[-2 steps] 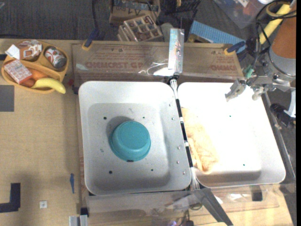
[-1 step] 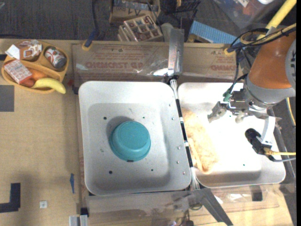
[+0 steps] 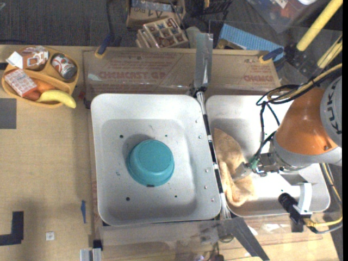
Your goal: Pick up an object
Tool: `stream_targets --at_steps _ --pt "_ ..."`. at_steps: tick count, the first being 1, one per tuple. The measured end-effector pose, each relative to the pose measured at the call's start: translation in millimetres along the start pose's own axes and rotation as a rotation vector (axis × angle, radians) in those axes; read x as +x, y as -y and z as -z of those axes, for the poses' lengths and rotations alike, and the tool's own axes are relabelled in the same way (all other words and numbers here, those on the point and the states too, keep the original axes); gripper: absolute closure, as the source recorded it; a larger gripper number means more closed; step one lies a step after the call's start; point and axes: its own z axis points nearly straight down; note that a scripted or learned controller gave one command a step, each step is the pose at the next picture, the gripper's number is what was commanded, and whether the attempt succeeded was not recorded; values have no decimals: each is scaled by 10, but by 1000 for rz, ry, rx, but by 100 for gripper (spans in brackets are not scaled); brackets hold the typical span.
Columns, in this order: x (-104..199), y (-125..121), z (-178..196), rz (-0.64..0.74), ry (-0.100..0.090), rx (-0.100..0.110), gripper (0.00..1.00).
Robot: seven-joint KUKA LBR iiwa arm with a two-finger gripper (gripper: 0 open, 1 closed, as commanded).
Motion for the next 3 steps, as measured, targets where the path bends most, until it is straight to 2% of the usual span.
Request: stream_targets --at_steps 1,2,3 --pt "-274 -14 -89 -44 -1 -14 0" --pt "-293 -21 19 -49 -1 -19 100" --pt "40 -663 836 122 1 0 100"
